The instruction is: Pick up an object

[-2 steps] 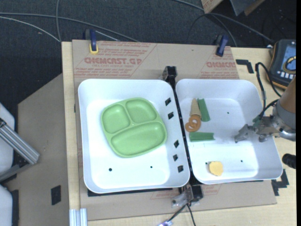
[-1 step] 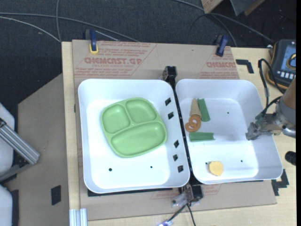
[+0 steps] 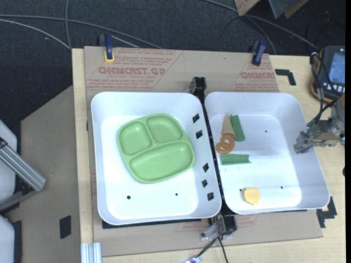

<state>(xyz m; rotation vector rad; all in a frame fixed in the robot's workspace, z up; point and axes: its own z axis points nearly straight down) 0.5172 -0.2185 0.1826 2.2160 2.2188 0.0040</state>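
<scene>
At the frame's right edge the jaws (image 3: 307,141) hang over the right bin's rim (image 3: 305,119); their opening I cannot tell, and nothing shows between them. The nearest object, a yellow piece (image 3: 252,195), lies lower centre. Risk: descending here strikes the rim.

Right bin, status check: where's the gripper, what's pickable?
Gripper at right bin's right rim, holding nothing seen. Green sticks, tan ring, yellow piece loose. Nothing blocking them.

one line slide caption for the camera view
End effector at right bin's edge; green divided plate in left bin.
</scene>
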